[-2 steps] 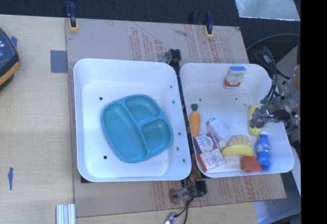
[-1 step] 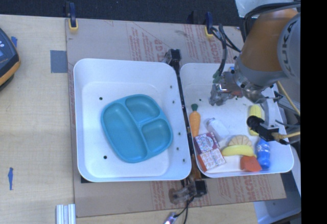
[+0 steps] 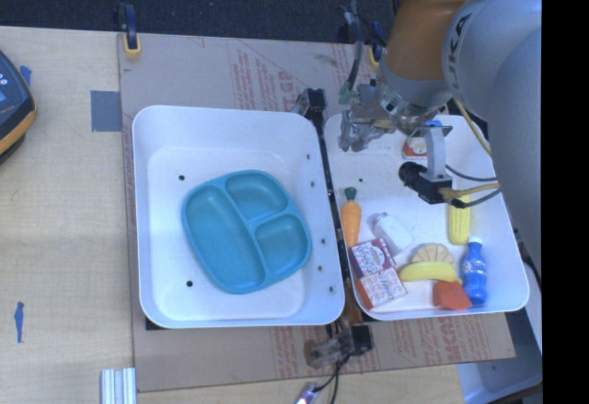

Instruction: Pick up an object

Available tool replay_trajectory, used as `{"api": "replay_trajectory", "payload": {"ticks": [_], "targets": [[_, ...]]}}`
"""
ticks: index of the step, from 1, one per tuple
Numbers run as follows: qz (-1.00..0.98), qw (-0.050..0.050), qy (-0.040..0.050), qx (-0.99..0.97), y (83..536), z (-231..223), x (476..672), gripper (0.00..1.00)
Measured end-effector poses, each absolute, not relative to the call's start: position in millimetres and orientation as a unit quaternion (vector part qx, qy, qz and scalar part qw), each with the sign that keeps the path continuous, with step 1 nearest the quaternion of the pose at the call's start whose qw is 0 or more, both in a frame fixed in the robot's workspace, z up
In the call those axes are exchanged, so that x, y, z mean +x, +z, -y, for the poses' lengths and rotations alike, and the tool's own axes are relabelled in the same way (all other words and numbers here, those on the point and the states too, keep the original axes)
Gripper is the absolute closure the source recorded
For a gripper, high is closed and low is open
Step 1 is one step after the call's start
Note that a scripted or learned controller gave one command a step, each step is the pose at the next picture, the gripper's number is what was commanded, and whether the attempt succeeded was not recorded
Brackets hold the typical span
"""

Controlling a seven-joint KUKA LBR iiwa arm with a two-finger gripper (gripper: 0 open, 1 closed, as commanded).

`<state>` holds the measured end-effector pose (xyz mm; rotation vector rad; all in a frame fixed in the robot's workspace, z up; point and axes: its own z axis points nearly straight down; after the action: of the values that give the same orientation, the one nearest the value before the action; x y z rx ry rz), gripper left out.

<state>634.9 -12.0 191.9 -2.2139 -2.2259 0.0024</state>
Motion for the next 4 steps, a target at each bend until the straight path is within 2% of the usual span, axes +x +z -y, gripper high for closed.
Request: {"api": "replay_trajectory", "payload": {"ticks": [1, 2, 3, 4], "targets": [[0.710, 0.001, 0.0005, -0.705, 201, -66, 656.3, 0.00], [0.710, 0.001, 0.0022, -0.704, 132, -97, 655.9, 0.00], [0.710, 0.000, 0.0011, -0.704, 115, -154, 656.2, 0.00], [0.711, 0.001, 0.0004, -0.704, 201, -199, 638.7, 0.00]]}}
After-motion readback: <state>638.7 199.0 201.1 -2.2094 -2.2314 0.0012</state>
